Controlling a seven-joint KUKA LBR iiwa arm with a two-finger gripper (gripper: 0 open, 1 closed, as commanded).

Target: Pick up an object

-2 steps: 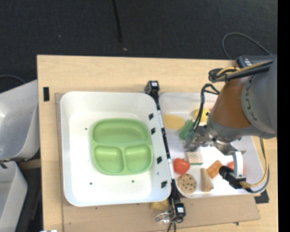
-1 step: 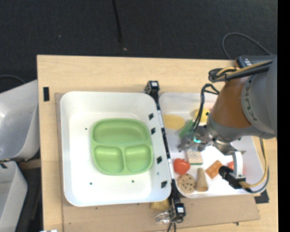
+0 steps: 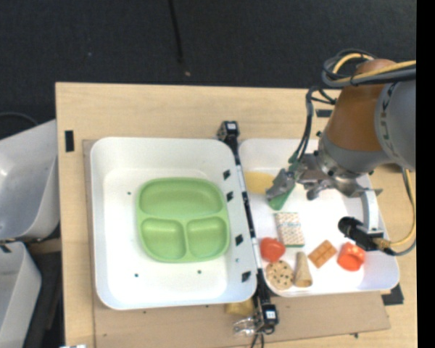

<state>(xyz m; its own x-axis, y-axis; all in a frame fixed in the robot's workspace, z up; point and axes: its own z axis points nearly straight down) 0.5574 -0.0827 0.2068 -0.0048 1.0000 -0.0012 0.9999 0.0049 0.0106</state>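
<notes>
On the pale wooden bench, in the right bin (image 3: 272,151), the gripper (image 3: 288,181) hung at a small green piece (image 3: 278,194) near the divider — probably light, stiff plastic, best pinched across its narrow sides — though whether the grip had closed, I couldn't tell.

Even overhead light, fairly bright on the bench (image 3: 167,111), floor behind very dark. White bins (image 3: 116,194) near blown out, little surface detail. Soft short shadows under the green plate (image 3: 183,218) and the arm (image 3: 362,122). Mild glare on the arm's orange band. Overall low resolution, slightly soft, small items blurry, no obvious edge distortion
</notes>
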